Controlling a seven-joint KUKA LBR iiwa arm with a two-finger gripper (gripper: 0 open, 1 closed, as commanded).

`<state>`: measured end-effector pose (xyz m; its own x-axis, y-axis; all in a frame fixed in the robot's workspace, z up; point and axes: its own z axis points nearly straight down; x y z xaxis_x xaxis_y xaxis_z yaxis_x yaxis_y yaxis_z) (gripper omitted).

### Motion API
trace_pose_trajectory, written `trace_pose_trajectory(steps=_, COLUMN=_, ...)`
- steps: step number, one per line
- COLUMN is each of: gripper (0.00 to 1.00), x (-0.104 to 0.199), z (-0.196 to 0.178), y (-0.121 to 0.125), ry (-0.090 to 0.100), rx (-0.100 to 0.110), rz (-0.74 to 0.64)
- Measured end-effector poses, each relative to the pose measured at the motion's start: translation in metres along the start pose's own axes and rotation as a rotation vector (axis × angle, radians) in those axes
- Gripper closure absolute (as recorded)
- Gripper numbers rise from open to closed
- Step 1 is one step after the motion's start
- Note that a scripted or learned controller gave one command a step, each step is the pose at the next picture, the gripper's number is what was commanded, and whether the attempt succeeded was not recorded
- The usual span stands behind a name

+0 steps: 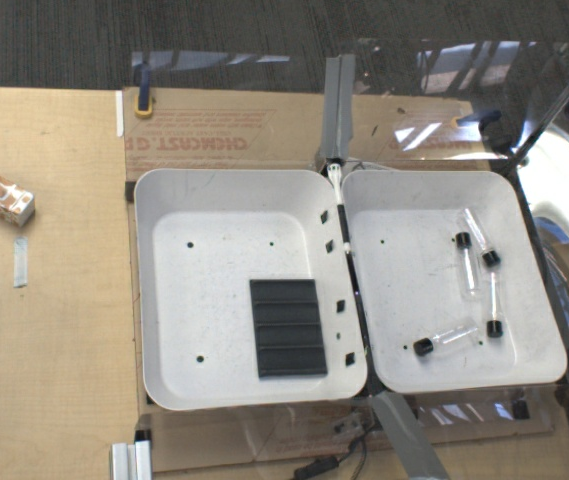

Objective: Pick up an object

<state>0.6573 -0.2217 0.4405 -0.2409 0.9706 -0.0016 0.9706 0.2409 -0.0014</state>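
Three clear black-capped tubes [476,268] are left loose in the right bin [524,373], seemingly for picking, beside the left bin's black ribbed block [288,327]; the jaws' state cannot be told.

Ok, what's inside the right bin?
The right bin holds three clear tubes with black caps: two near its right side, one lying toward the front. Nothing covers them.

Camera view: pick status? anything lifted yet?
Nothing looks done. The black ridged block lies flat in the left bin, and the clear tubes with black caps lie loose on the floor of the right bin. Nothing is in hand. The whole pick is left: approach, grasp, lift.
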Motion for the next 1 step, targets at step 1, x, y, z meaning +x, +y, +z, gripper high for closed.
trace_pose_trajectory(steps=1, gripper=1.00, x=-0.0002, z=-0.0009, y=0.0025, ry=-0.001, rx=-0.002, rz=-0.101)
